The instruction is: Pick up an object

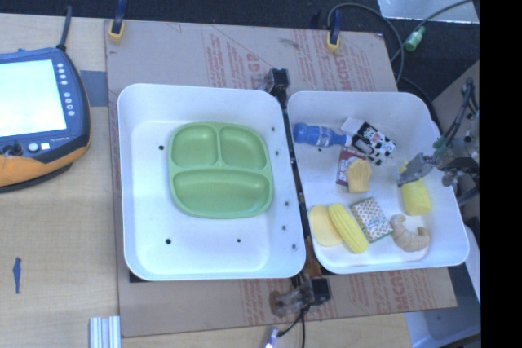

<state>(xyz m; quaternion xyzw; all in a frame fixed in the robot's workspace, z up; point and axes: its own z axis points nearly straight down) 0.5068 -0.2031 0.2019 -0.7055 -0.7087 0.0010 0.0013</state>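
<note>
Two white bins sit side by side on a cardboard sheet. The left bin (139,175) holds a green divided plate (219,169), 3 compartments, lying flat near the bin's middle.

The right bin (408,106) holds the loose items. A blue bottle (316,134) lies on its side near the top-left, w/ a black-and-white cow toy (373,142) just to its right. Below those, a small yellow wedge (358,174) rests on a dark red packet (347,161). Along the bottom: a pale yellow oval piece (325,226) touching a corn cob (348,227), then a checkered packet (371,218), then a tan curled piece (410,234), poss. a shrimp or croissant toy, hard to say at this res.

The gripper (413,169) comes in from the right edge, over the right bin's right side, tip just above a yellow block (417,197). Grey tip is small and blurred; can't tell how the pincer stands, and nothing is seen held in it. The yellow block lies on the bin floor, close under the tip but apart from the other items.

Outside the bins: a teach pendant (37,114) w/ white screen at the far left, and 2 clamps (117,28) at the cardboard's top edge.
</note>
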